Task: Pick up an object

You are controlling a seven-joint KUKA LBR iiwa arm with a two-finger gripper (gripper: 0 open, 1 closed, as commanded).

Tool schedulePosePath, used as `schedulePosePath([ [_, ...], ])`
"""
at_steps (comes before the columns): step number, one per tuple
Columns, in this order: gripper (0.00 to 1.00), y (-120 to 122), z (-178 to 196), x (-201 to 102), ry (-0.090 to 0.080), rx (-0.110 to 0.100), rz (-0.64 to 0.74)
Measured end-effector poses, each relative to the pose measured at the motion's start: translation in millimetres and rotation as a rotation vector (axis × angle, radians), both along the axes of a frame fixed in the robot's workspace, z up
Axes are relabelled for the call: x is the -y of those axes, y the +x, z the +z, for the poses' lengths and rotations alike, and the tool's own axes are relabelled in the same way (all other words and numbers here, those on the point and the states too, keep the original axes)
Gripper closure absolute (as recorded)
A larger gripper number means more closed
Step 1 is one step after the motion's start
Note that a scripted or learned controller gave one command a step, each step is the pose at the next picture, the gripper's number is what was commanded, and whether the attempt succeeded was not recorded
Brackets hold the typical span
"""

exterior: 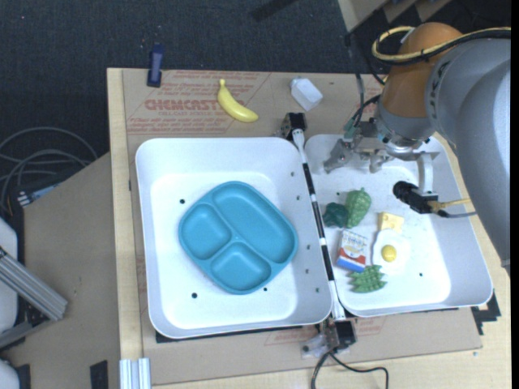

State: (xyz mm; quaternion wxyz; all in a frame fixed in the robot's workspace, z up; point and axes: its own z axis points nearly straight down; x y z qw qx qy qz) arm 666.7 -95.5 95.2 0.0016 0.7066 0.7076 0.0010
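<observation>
One blue tray point(235, 235); right bin point(430, 286) holds perhaps five toys.

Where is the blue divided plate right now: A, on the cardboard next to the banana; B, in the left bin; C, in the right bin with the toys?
B: the blue plate lies alone in the left bin, apart from the banana.

The brown cardboard sheet point(186, 104) under the bins has big red letters that look like "CHEMCAST". The smaller red lines beside them are too tiny to read.
</observation>
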Motion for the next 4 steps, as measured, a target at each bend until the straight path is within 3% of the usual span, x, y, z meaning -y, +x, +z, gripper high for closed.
schedulePosePath([
  [2,0.00,-86,-11,9,0.001,-0.005,-0.002],
  [3,0.00,-80,48,43,-0.001,-0.001,-0.003],
  [4,0.00,-107,12,4,-0.006,0.008,-0.005],
])
